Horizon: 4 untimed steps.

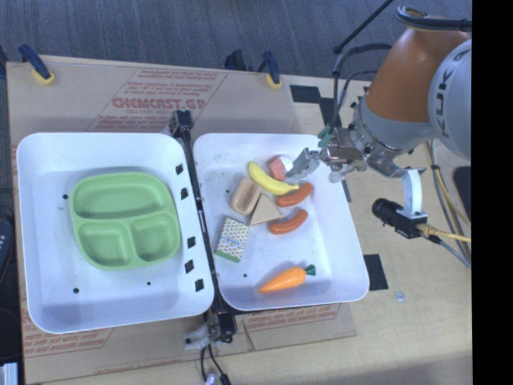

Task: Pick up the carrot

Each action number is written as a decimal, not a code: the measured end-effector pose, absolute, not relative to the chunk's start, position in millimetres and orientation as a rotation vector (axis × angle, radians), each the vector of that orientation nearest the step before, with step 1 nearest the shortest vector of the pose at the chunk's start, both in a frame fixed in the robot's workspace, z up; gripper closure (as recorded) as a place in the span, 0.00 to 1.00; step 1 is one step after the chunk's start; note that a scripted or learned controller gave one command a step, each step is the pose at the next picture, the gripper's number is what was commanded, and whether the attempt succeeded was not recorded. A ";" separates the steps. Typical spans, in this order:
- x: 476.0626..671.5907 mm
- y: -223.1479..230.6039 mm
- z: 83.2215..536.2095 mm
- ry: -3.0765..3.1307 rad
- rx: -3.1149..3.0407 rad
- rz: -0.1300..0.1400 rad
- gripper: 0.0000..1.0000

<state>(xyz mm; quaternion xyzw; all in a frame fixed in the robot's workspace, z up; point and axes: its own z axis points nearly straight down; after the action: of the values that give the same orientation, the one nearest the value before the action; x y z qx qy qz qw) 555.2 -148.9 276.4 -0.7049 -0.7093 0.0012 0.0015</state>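
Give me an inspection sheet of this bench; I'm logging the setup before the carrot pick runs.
Surface: cardboard-covered bench, two white bins side by side.
Job's things: carrot lying near the right bin's front edge, untouched.
Clutter: banana, two sausages, wedge, patterned block; green divided tray in left bin.
Grippers: claw above the right bin's far side, near the banana.
Cables: black and yellow leads at right.
Surroundings: blue clamps, grey carpet.
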 end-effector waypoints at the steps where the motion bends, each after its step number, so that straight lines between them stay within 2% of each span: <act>1: 481.0 -106.4 97.4 -2.593 -1.764 0.003 0.00; 2: 476.1 -153.7 91.5 -2.866 -1.280 0.001 0.00; 3: 476.8 -153.3 101.5 -2.867 -1.275 0.000 1.00; 4: 476.8 -184.2 139.7 -2.989 -0.968 0.001 1.00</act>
<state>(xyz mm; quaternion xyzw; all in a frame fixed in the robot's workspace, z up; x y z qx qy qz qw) 476.8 -184.2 139.7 -0.3080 -0.9514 0.0003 -0.0001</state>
